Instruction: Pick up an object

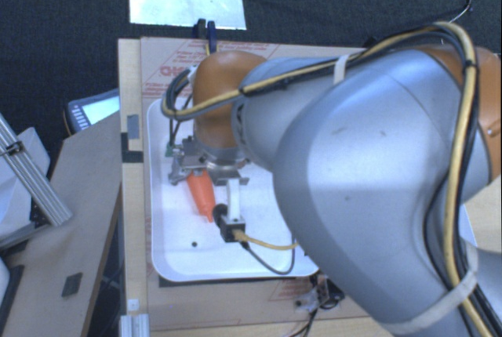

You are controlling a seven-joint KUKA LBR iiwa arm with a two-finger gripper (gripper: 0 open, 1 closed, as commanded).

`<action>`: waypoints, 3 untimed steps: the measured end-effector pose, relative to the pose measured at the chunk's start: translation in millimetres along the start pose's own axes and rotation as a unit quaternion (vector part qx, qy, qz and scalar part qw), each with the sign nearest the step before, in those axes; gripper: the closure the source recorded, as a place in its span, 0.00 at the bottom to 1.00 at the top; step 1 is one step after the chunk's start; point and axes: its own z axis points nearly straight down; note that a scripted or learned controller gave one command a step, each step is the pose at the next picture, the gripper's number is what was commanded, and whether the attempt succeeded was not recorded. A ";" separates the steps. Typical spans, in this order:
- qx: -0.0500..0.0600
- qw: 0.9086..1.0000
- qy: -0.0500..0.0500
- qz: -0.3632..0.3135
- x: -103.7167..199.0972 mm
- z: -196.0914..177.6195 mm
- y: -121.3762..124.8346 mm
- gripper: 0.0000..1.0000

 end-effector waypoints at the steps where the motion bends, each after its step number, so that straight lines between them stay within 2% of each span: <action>1: -0.003 1.000 0.001 0.004 -3.1 -16.2 4.6 1.00; 3: -0.003 1.000 0.002 0.006 -3.6 -37.3 5.8 1.00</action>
